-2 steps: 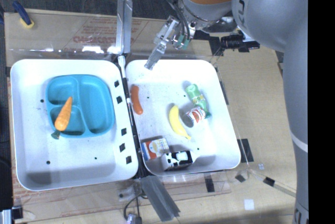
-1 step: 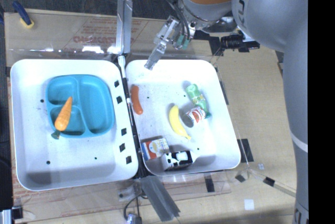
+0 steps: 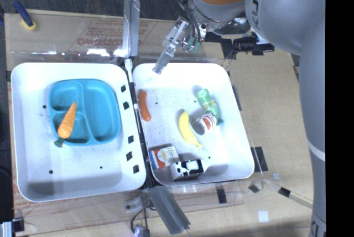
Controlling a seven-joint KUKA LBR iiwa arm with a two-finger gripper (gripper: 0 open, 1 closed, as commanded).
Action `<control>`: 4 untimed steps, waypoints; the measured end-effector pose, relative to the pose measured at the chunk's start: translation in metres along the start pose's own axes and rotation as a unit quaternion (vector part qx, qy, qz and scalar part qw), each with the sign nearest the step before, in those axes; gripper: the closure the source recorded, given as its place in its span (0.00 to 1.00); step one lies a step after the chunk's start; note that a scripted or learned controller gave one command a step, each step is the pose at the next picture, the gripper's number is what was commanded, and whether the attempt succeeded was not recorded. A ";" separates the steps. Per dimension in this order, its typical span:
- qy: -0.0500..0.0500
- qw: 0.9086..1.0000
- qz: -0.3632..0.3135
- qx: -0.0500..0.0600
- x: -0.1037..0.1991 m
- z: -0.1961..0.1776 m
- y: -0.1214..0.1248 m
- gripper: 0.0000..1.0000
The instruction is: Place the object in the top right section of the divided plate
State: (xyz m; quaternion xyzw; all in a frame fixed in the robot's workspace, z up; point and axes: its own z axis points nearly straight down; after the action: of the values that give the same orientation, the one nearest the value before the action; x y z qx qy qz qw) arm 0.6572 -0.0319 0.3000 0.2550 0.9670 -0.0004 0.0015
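- The gripper (image 3: 172,49) hangs above the far rim of the right bin (image 3: 235,119), near that bin's 11 o'clock corner, tilted so its tip aims down and left.
- Whether the jaws are spread or pressed together cannot be told; nothing shows between them, so it looks empty.
- The divided plate (image 3: 102,111) is blue and lies in the left bin (image 3: 27,136), toward its 12 o'clock side.
- A carrot (image 3: 67,120) already lies on the plate, slanting across its 9 o'clock side, not in the top right section, which is the large compartment at about 2 o'clock on the plate.
- The task does not name its object; likely candidates lie in the right bin: a sausage (image 3: 144,105) at 9 o'clock, a banana (image 3: 187,128) near the centre, a green bottle (image 3: 207,101) at 2 o'clock, a small can (image 3: 208,122) just beside the banana, and two cartons (image 3: 176,161) at 6 o'clock.
- The step in hand appears to be the approach for a pick.
- The sausage is nearest and lies apart from other things, so it seems the cleanest target.
- To do it well, the arm should come down upright over the sausage's middle, with the jaws set across its narrow width, clear of the bin wall.
- The banana touches the can, so a grasp there risks nudging both.
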 end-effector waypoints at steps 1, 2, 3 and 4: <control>0.000 1.000 0.000 0.000 0.000 0.000 0.000 0.00; 0.000 1.000 0.000 0.000 0.000 0.000 0.000 0.00; 0.000 1.000 0.000 0.000 0.000 0.000 0.000 0.00; 0.000 1.000 0.000 0.000 0.000 0.000 0.000 0.00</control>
State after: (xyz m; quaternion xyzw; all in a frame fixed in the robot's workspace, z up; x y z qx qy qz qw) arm 0.6572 -0.0319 0.2999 0.2549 0.9670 -0.0004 0.0015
